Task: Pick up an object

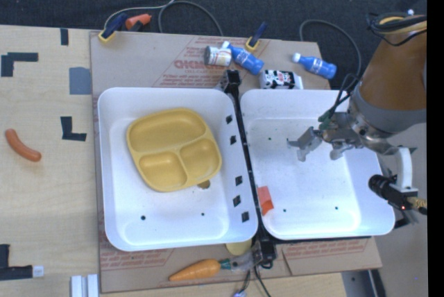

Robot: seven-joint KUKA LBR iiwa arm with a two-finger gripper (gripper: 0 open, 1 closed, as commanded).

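Gripper hovers right of center, jaws spread and holding nothing; next, it needs 1 object, perhaps the yellow tray.

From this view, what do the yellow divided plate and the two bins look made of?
Yellow divided plate: likely moulded plastic, matte with soft sheen, rounded compartment ridges. Left bin and right bin: probably thin formed plastic, smooth white, rounded rims; painted metal can't be ruled out.

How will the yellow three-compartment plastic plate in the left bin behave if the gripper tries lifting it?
The yellow three-compartment plastic plate looks rigid and probably light. It lies flat, so only its thin rim offers a grip. Gripped at one edge, it would likely tilt or slip.
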